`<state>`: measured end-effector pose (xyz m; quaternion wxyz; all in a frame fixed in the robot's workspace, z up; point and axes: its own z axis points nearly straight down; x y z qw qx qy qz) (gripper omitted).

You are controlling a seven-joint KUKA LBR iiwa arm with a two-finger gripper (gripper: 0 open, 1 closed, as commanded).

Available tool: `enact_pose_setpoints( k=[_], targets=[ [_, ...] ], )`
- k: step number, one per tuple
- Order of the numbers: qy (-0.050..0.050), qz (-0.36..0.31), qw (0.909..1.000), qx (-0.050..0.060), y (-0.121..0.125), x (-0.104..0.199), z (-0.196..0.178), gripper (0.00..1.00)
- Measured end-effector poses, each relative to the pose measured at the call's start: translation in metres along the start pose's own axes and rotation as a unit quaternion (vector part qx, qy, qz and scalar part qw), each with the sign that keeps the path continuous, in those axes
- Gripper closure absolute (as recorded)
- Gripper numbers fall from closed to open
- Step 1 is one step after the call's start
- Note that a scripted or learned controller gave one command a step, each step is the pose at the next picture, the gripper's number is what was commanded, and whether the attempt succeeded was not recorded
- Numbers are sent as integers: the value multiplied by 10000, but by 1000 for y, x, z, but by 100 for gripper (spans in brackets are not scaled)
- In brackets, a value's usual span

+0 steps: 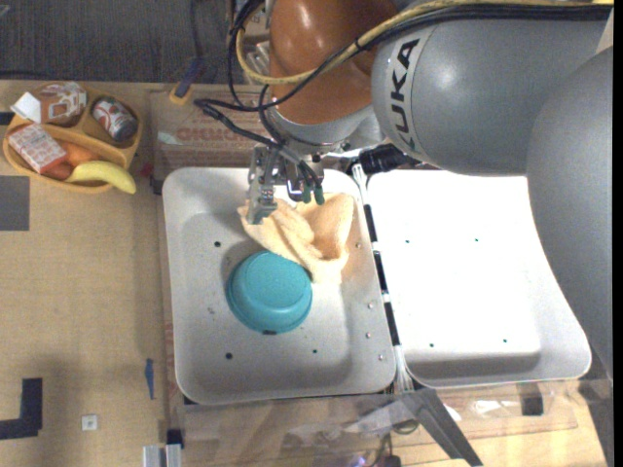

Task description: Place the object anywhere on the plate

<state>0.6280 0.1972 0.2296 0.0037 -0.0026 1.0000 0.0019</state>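
At the far left of the bench, outside the bins, sits a yellow tray [29,159] holding a banana [102,174], a small box [37,147], something orange [76,152], and two round dishes (their contents too small to make out). To its right lies the left bin [195,348], a shallow white one. Toward its near middle rests a teal plate [271,291], round and seemingly turned upside down like a bowl. Just beyond it, touching its far right edge, a crumpled tan cloth [316,232] spreads toward the bin's far right side; the cloth lies on the bin floor, not on the plate. The gripper [277,185] hangs over the cloth's far left corner, its fingers close to or touching the fabric; whether they are apart or closed on it cannot be told from this angle. Above it the orange band [321,37] and the grey arm [487,76] stretch away to the right, over the right bin [467,290].
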Motion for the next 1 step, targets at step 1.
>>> enact_pose_setpoints(
  k=[1],
  targets=[
    [-3, 2, 10000, -1, 0, 0, 0, 0]
  ],
)
